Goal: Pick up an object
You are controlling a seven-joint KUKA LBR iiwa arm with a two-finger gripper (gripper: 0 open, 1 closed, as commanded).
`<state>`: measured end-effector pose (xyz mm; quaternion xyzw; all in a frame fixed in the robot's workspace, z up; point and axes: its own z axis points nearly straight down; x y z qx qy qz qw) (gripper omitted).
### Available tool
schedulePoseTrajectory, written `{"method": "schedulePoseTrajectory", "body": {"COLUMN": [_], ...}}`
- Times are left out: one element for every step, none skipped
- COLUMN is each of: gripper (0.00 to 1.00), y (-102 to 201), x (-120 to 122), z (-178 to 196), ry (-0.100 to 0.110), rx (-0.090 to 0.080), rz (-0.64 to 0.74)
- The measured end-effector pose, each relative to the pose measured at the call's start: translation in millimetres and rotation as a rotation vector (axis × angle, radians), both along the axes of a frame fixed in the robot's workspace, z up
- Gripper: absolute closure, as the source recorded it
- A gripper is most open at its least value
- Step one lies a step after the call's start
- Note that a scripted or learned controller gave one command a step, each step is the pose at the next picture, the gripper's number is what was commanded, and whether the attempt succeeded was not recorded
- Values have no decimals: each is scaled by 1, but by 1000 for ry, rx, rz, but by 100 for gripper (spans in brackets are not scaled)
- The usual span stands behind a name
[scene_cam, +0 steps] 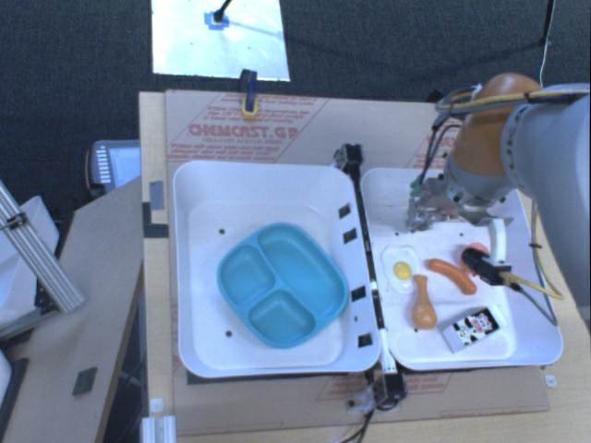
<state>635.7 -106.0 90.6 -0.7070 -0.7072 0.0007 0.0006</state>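
My gripper (423, 218) hangs low over the back left part of the right bin (538, 338), pointing down at bare bin floor. Just in front of it lies a toy fried egg (401, 269). An orange sausage (451, 276) sits to the egg's right. A tan drumstick (423, 305) rests nearer the front. A black-and-white patterned box (474, 328) is at the front right. A small red thing (476, 249) peeks out to the right of the sausage, partly hidden. Nothing shows in the gripper's grasp.
The left bin (199, 185) holds a blue divided plate (282, 284). A black-clipped divider (362, 247) runs between the two bins. The grey arm (545, 146) covers the right bin's back right corner.
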Motion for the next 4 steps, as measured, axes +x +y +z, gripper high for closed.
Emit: {"method": "schedulePoseTrajectory", "body": {"gripper": [100, 100, 100, 100], "y": [5, 6, 6, 54], "x": [0, -3, -1, -18], "z": [61, 122, 161, 164], "ry": [-6, -7, -5, 0], "rx": [-1, -1, -1, 2], "rz": [5, 5, 6, 9]}}
